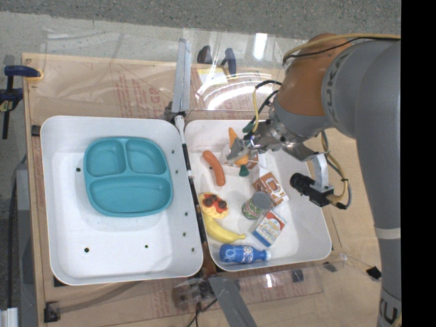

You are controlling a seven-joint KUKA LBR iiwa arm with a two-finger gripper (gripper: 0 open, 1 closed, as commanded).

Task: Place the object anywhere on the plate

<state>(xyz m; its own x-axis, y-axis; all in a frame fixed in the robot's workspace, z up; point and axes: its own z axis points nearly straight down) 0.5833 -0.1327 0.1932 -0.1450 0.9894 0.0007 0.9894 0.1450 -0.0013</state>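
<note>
A teal divided plate [127, 176] lies in the left white bin [61, 251]. The right bin [310, 240] holds several toy foods: a sausage [214, 167], a carrot [233, 136], a banana [221, 230], a green can [257, 205], a brown packet [270, 187], a small carton [269, 228] and a blue bottle [243, 253]. My gripper [242, 157] hangs low over the far middle of the right bin, right by the carrot and just right of the sausage. Nothing clearly sits between its fingertips.
A red and yellow toy [213, 203] lies beside the banana near the divider between the bins. The grey arm [354, 101] with its orange band fills the right side above the right bin. A black cylinder on a cable [310, 188] juts out over the bin's right part.
</note>
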